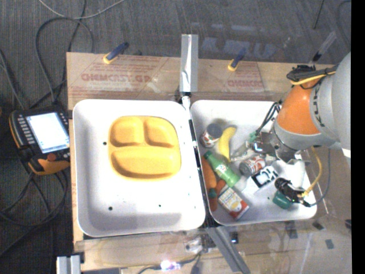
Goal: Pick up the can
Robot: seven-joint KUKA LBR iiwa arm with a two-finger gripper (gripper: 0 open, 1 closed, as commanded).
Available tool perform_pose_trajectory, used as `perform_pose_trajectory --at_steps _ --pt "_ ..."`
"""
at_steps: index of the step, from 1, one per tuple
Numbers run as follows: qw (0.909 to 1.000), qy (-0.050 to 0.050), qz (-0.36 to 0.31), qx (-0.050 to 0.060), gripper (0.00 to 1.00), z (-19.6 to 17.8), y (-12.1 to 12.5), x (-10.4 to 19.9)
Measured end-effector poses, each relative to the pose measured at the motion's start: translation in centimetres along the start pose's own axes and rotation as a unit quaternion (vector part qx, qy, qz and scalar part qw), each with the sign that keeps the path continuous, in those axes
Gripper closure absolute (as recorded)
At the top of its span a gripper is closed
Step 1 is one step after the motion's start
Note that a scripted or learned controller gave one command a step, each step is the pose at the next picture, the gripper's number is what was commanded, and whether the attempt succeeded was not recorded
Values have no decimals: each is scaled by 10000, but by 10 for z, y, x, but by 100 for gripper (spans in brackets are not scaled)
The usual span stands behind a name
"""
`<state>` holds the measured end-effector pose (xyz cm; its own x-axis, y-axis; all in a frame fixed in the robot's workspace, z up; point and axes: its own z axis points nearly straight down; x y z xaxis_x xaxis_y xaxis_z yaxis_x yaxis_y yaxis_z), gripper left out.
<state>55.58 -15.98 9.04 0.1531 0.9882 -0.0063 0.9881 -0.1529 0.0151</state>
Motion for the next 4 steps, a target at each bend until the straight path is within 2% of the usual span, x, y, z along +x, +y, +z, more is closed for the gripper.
perform_pose_trajectory --at_steps 1,2,3,4 --pt "10000 8 3 3 100 -9 0 0" --pt "10000 8 3 5 0 -9 0 0" --pt "10000 8 3 6 0 -9 0 0" --pt "9997 18 -243 88 0 -25 -13 -31"
